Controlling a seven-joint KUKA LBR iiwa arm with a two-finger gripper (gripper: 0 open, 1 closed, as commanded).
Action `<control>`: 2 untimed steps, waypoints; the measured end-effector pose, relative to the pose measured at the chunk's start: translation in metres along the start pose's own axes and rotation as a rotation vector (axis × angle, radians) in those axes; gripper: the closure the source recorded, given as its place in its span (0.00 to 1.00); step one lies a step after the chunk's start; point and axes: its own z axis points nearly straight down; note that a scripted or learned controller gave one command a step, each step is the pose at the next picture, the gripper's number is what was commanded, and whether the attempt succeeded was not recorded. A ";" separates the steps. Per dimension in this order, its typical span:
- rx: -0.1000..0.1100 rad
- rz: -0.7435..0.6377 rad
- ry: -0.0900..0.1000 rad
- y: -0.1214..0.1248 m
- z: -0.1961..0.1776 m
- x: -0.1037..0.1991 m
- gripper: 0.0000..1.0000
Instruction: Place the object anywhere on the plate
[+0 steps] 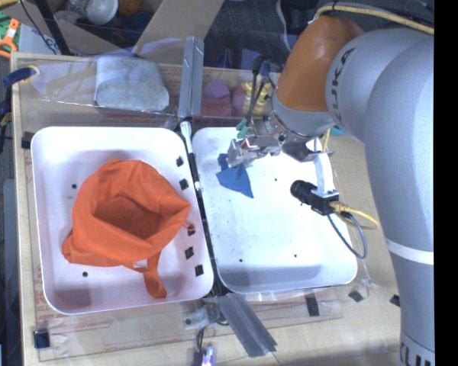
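Camera view from above the bench shows two shallow white bins side by side, with a grey divider bar (189, 82) running between their far ends. Taking the right bin (290, 277) as the landmark: the gripper (248, 147) hangs over its far left corner, at the end of the grey arm (382, 90) with its orange band (313, 59), which reaches in from the right. Just below the gripper, on the right bin's floor near its left wall, lies a small blue object (237, 180), a flat, pointed, cloth-like piece; its upper edge meets the gripper's tip, but whether it sits between the fingers cannot be told, and the fingers' spread cannot be told either. A black cylindrical fitting (309, 193) with a yellow cable (359, 216) hangs over the middle right of the right bin.

Left of the right bin, the left bin (53, 147) holds a crumpled orange cloth bag (126, 216) that covers most of its floor, one strap trailing toward its near edge. Beyond the right bin's far edge, a purple item (219, 94) sits behind a clear wall. Farther left of it lies a grey pouch (131, 82).
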 end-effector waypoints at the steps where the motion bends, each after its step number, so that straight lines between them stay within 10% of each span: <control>1: 0.000 -0.159 -0.001 0.012 0.029 0.087 1.00; 2: -0.003 -0.297 -0.005 0.024 0.031 0.176 1.00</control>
